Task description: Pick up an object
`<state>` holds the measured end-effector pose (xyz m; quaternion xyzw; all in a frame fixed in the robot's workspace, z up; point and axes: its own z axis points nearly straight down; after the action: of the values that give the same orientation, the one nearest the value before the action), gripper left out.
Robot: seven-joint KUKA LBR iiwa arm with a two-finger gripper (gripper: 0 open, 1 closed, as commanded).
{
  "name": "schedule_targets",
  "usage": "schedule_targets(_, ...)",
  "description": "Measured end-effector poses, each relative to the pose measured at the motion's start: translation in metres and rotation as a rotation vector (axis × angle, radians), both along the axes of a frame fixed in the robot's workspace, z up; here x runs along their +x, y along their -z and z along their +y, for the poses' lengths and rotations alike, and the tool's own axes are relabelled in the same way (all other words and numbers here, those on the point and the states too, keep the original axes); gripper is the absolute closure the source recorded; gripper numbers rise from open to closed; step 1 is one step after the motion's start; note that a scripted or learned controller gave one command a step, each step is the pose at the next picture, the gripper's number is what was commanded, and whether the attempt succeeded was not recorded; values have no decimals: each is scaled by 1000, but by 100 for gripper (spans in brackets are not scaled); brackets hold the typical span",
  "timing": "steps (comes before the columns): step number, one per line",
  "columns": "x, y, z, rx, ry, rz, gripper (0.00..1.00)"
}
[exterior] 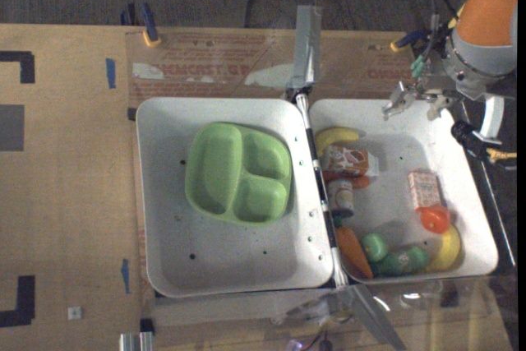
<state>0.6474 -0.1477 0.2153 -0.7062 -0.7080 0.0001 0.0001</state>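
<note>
My gripper (411, 109) hangs over the far edge of the right bin (472, 177), its fingers spread apart with nothing between them. Below it the right bin holds a yellow banana (337, 136), an orange-and-white packet (347, 161), a small can (341, 197), a carrot (353, 251), a pink box (424, 189), a red-orange piece (435, 219), two green toys (393, 255) and a second yellow banana (448, 249). The gripper touches none of them.
The left bin (164, 242) carries a green divided plate (239, 173). A metal divider bar (306, 53) runs between the bins. The arm's orange band (491, 8) and cables sit at the upper right, above the right bin's far corner.
</note>
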Motion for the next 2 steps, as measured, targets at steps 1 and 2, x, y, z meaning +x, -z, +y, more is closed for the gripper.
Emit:
schedule_targets(1,-45,89,-11,-1,-43,-2,0)
schedule_targets(2,-99,116,-59,-13,-250,-31,0)
